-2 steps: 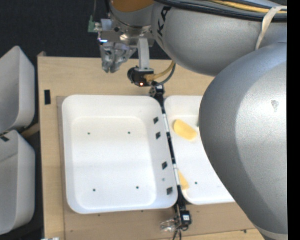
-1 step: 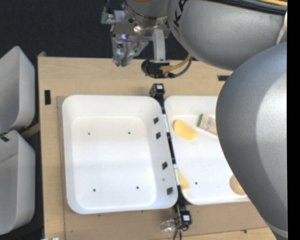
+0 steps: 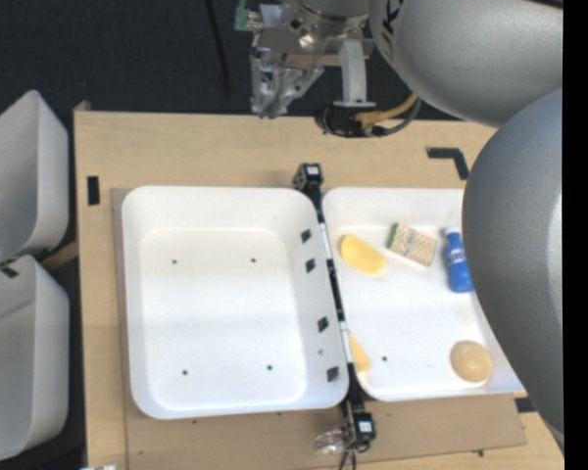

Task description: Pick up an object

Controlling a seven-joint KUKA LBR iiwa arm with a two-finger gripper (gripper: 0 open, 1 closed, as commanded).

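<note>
My gripper (image 3: 271,91) hangs high at the top of the view, above the bench's far edge and well away from both bins. Nothing shows between its fingers. In the right bin (image 3: 412,370) lie a yellow oval piece (image 3: 364,256), a speckled beige block with a green end (image 3: 414,244), a blue bottle (image 3: 457,261), a round tan ball (image 3: 471,360) and a small yellow piece (image 3: 359,357) by the left wall. The arm's grey body covers the right part of that bin.
The left bin (image 3: 216,302) lies beside the right one, joined by a black clipped divider (image 3: 325,282). White containers (image 3: 15,262) stand off the bench at the left. A black cable (image 3: 363,120) lies on the wooden bench (image 3: 176,145) behind the bins.
</note>
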